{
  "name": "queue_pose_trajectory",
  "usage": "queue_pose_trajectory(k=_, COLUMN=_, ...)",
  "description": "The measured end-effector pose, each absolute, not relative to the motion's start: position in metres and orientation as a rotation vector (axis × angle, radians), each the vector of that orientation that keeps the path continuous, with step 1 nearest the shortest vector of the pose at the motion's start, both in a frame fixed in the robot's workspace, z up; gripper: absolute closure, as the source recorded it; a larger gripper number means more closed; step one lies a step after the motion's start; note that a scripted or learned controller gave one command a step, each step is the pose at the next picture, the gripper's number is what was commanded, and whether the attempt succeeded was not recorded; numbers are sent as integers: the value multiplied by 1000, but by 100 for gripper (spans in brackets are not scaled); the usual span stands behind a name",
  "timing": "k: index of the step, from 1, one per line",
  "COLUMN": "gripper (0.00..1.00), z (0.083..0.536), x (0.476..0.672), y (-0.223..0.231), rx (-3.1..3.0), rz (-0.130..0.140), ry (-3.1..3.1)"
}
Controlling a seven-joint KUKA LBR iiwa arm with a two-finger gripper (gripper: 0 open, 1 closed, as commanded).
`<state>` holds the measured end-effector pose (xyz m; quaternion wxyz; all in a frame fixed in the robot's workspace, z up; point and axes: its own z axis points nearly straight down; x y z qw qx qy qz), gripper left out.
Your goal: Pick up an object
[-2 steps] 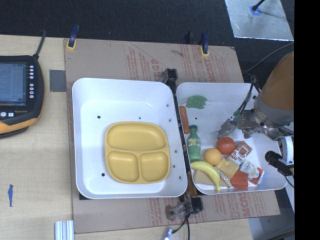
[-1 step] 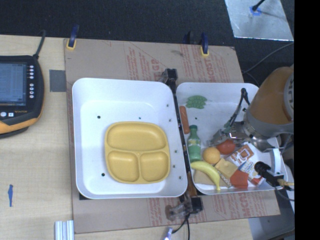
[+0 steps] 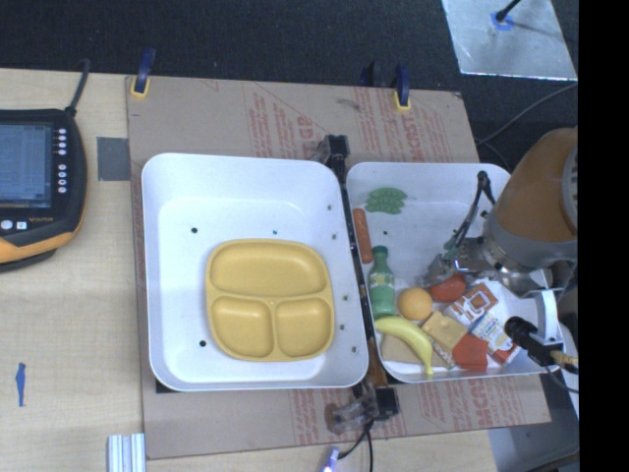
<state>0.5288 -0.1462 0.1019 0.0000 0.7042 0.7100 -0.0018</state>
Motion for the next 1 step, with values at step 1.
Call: queue_pose_trajectory(k=1, gripper=100, z=192, x=555, y=-58, rx=2217, rz=-1, ry=2229)
